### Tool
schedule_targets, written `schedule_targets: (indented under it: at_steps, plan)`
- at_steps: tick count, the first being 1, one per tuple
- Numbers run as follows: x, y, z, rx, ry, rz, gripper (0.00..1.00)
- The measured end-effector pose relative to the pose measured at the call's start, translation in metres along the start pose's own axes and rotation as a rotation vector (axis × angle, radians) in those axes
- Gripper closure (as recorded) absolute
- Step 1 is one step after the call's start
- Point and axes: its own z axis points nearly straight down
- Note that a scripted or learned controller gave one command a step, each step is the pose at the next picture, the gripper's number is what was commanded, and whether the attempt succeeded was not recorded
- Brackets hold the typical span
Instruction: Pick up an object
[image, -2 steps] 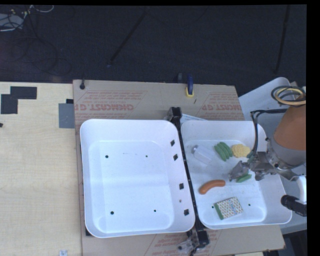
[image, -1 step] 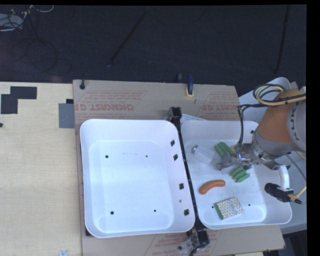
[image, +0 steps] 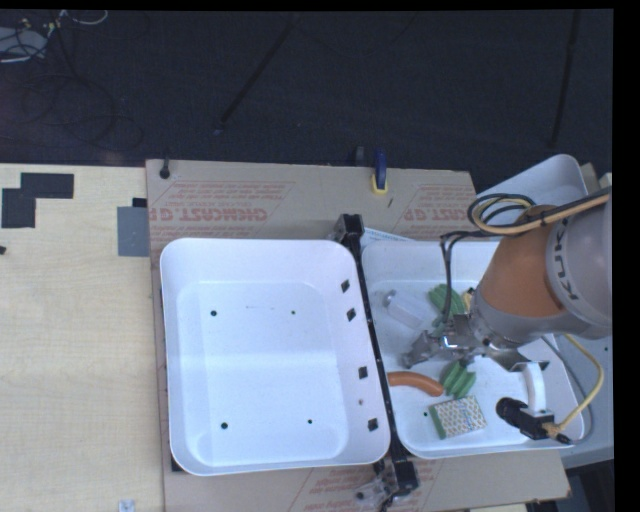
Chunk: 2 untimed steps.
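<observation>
hand (image: 425, 350) low in right bin (image: 400, 262), two green pieces (image: 460, 380), one orange stick (image: 414, 381)

Bins (image: 262, 262): smooth white plastic, slightly glossy.
Bench board (image: 250, 205): matt brown cardboard, printed red.
Arm (image: 575, 270): smooth grey metal, orange band.
Gripper (image: 432, 346): bare metal.
</observation>
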Motion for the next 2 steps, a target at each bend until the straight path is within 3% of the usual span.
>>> schedule_targets:
  at_steps: [1, 2]
  plan:
    - [-0.003, 0.002, -0.011, -0.002, -0.001, 0.004, 1.0]
    - [0.074, 0.056, -0.104, -0.01, -0.004, -0.002, 1.0]
